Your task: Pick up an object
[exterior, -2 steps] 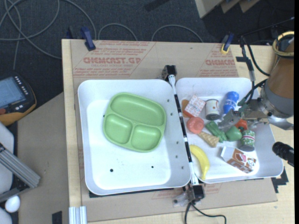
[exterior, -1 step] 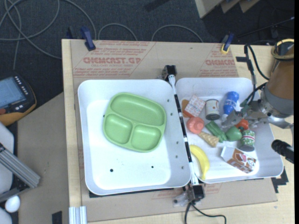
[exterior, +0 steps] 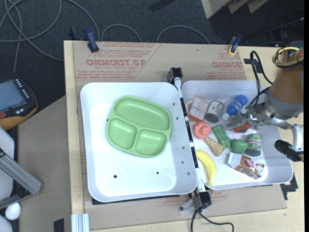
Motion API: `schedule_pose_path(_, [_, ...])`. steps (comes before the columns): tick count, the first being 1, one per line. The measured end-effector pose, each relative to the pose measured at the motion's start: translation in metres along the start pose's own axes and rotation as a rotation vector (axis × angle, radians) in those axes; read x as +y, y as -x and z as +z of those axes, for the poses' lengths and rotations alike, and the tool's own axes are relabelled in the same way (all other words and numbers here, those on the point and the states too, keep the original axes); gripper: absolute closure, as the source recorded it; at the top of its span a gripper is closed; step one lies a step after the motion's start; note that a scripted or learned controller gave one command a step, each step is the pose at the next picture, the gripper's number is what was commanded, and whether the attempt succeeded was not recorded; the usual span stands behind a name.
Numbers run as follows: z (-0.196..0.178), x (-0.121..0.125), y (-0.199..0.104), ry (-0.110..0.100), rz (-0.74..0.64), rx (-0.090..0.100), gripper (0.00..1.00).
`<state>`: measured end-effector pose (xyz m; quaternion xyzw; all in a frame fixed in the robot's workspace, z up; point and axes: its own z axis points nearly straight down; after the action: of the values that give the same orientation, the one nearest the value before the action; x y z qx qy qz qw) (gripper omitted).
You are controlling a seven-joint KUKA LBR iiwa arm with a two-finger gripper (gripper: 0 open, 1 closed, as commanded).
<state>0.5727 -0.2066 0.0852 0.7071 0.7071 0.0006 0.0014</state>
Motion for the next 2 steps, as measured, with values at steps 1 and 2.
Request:
schedule_pose_path(1, [-0.01,0.0,0.0,0.002,0.001,-0.001,1.0])
schedule_pose_path(2, [-0.081,0.031,-0.092,-0.001,-0.002,0.002,1.0])
